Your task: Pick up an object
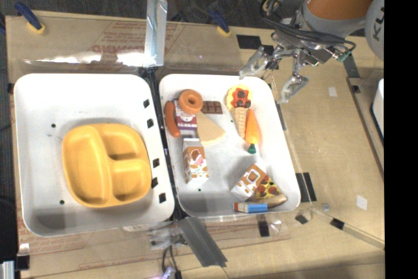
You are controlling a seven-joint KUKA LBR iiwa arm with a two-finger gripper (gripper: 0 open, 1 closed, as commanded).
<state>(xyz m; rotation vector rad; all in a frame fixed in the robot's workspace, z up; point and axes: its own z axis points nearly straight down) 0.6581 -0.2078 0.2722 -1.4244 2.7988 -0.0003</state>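
Orange carrot [253, 128] lies in the right bin [282, 160], near its right wall, a little nearer than the gripper [277, 74], which hangs over the bin's far right corner with fingers spread open and nothing between them. Two white bins stand side by side. In the right one I count one brown round donut [191, 101], one sausage [172, 118], one pale wedge of cheese [211, 131] and two small cartons [194, 163]. The left bin [39, 95] holds one yellow plastic tray [106, 163] with compartments
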